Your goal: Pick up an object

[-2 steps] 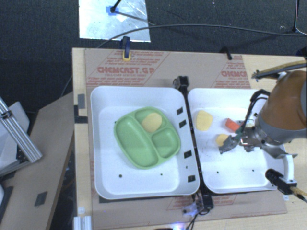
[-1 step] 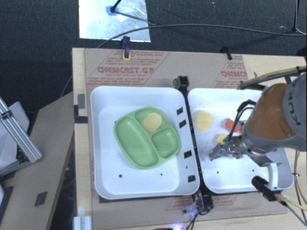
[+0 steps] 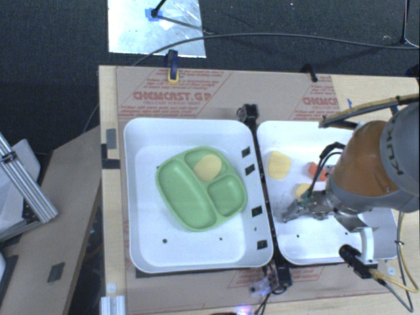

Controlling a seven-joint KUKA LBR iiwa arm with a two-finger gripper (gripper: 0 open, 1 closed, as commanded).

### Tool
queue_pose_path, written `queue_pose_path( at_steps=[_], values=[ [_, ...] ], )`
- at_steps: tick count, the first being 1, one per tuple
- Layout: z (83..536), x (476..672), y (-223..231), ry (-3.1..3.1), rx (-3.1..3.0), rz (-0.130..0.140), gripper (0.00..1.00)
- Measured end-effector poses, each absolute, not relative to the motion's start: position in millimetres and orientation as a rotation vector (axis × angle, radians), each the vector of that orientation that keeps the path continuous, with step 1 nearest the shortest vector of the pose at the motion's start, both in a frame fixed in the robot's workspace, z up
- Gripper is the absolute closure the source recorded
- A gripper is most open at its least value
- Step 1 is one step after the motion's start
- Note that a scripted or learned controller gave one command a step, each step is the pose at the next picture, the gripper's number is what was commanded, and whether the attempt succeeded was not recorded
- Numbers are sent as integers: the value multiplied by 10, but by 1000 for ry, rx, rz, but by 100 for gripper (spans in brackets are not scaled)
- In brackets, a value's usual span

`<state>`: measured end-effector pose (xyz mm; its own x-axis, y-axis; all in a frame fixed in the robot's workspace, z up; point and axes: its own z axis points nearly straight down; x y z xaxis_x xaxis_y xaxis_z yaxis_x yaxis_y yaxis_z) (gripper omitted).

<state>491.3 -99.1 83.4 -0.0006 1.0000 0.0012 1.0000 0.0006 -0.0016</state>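
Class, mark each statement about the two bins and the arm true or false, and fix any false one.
1. A green tray lies in the left bin. True.
2. The tray's compartments hold nothing. False: a yellow piece sits in one compartment.
3. The arm's pincer is over the right bin. True.
4. The right bin's yellow item touches the tray. False: they lie in separate bins.
5. An orange item lies in the right bin. True.

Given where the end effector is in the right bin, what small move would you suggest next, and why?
Probably lower the end effector after shifting it toward the small yellow piece just beside it; nothing is visibly held, and that piece is the nearest object in the right bin.
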Motion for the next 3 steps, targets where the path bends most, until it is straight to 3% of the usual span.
queue_pose_path(
  at_steps=[1,3],
  values=[
    [954,4929,-992,-2223,-2223,-4,100],
    [2026,4965,-973,-2231,-2221,-6,100]
  ],
)
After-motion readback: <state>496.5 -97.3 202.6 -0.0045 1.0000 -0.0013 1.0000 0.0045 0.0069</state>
